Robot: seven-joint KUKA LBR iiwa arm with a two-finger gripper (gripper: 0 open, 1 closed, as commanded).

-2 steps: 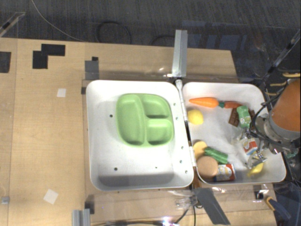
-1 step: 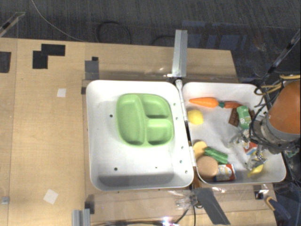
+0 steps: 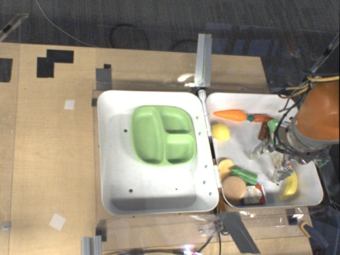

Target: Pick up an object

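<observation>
A: Two bins sit side by side; the right bin (image 3: pixel 313 194) holds all the loose pieces, and the gripper (image 3: pixel 277 158) hangs low inside it, under the arm's orange band (image 3: pixel 320 110). Whether it is open, closed or gripping anything cannot be told, since metal parts and clutter blur together there.

B: Which object is nearest, then?

A: The banana (image 3: pixel 289 185), probably. It lies just beside the gripper at about five o'clock, close to the bin's lower right corner. Its long axis runs roughly from one o'clock to seven o'clock, with the lower tip pointing toward the front rim.

B: And the other candidates?

A: The carrot (image 3: pixel 231 115) lies farther off, at about ten o'clock from the gripper, its long axis nearly nine to three, the green top end pointing to three. A lemon (image 3: pixel 221 133) sits just below it. A green bean-like piece (image 3: pixel 243 173) lies at eight o'clock, above a round bun (image 3: pixel 234 187) and a small can (image 3: pixel 255 194).

B: And the left bin (image 3: pixel 106 158)?

A: It carries a green divided plate (image 3: pixel 162 134), well apart from the arm.
</observation>
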